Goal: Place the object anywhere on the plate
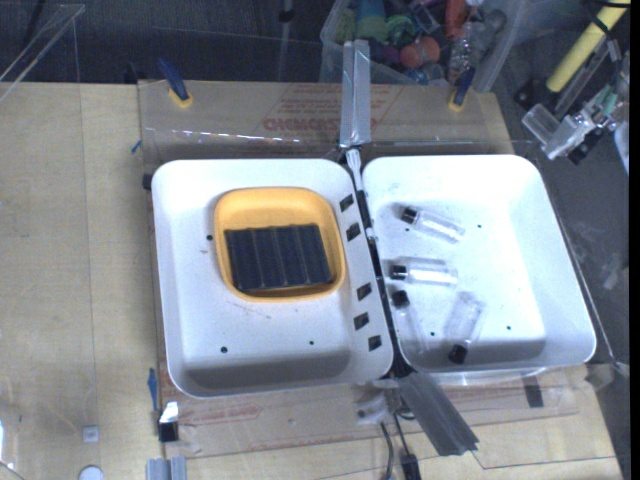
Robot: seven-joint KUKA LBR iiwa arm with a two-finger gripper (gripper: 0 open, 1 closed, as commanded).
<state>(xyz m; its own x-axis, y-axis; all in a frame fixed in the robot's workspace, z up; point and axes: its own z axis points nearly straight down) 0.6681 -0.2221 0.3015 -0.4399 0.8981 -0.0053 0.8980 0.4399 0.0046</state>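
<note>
Wooden bench, two white bins side by side. Left bin: yellow plate carrying dark ribbed rectangular block, square on plate. Right bin: three clear vials with dark caps, upper, middle, lower, contents unreadable. Reddish print on clear sheet behind bins, blurred, illegible. Toy clutter in tub at back, cut off by top edge.

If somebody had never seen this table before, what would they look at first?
Probably the bright yellow plate in the left bin, with a dark ridged block lying on it. Next come three small clear vials with black caps in the right bin: one near the top, one in the middle, and one lower down.
</note>
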